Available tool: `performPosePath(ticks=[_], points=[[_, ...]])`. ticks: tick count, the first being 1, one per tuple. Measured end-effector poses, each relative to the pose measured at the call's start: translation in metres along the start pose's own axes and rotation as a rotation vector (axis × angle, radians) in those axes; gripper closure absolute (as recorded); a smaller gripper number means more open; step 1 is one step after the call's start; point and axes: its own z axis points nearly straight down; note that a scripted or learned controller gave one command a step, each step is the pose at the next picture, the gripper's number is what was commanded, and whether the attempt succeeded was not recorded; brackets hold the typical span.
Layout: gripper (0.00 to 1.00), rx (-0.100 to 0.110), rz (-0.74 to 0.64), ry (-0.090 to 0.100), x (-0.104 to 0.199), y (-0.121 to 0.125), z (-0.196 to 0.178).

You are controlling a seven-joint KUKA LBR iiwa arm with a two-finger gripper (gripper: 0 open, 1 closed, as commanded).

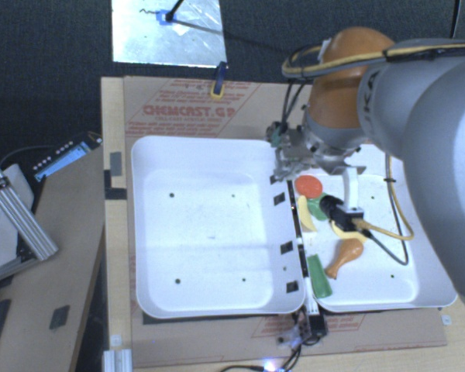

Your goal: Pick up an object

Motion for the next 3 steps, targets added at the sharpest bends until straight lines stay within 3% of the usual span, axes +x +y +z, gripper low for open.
performPosePath(ticks=[1,2,3], points=[[1.00,0.002,-0.002,0.005,0.135,-0.023,-0.118],[1.00,0.009,0.006,0.000,0.196,-0.012,-0.155],[1.00,0.002,0.011,0.000,0.195,0.000,-0.266]])
